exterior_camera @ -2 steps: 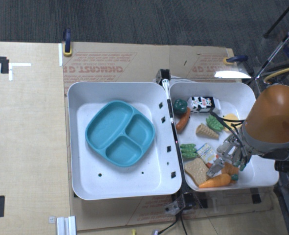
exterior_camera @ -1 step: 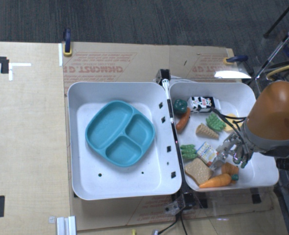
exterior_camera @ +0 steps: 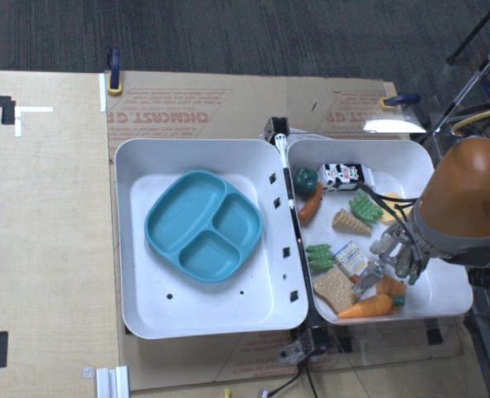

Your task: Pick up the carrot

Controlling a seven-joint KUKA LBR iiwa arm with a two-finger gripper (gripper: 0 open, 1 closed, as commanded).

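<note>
dark carpet behind, pale wood tabletop [exterior_camera: 46, 247] below, carrying two white bins side by side. left bin [exterior_camera: 137, 305] holds a teal divided plate [exterior_camera: 203, 225]. right bin [exterior_camera: 443, 301] is cluttered with toy food: a milk carton [exterior_camera: 342, 175], green leafy pieces [exterior_camera: 365, 206], a slice of bread [exterior_camera: 334, 288]. carrot [exterior_camera: 366, 308] lies near the right bin's front wall, just beside the bread, tip pointing left. tool [exterior_camera: 377, 272] hangs low just above and behind the carrot; cannot tell from this angle how it is set, and nothing visibly held. judged step: final approach before grasp. next move likely needs a small shift toward the front wall, then descent straddling the carrot's body.
</note>
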